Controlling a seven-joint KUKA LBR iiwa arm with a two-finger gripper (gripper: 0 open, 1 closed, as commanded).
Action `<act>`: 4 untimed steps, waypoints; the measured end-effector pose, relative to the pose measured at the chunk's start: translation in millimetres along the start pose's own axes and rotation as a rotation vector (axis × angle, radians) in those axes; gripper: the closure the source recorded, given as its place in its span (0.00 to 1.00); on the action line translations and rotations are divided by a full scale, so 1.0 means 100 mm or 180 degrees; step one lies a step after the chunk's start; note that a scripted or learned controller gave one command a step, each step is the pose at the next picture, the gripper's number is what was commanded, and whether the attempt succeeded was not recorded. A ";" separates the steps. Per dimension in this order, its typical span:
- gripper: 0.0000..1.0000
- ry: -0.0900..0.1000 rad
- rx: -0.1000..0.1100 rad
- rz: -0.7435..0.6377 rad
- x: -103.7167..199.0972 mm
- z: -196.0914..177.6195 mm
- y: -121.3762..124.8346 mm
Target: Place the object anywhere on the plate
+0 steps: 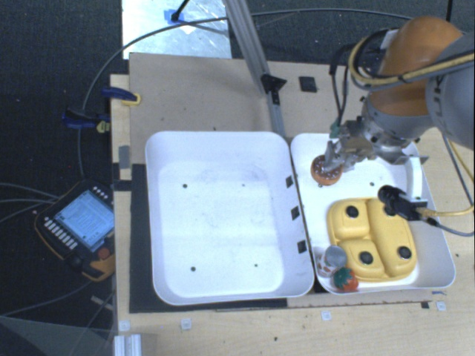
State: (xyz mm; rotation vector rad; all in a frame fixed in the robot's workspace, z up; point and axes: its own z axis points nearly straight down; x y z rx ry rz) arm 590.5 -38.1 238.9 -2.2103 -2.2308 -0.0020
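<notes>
Gripper [332, 163] stands in the right bin [438, 273] at its 11 o'clock corner, fingers clamped on a brown ring-shaped object [325, 172], with the yellow sectioned plate [372, 238] near it at 5 o'clock, apart from both.

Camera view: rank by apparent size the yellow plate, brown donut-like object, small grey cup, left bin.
Largest to smallest:
1. left bin
2. yellow plate
3. brown donut-like object, partly covered by the gripper
4. small grey cup
The last two look close; ranking unsure.
</notes>
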 end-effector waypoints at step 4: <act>0.00 -0.0002 0.0001 0.0014 1.51 0.00 -0.41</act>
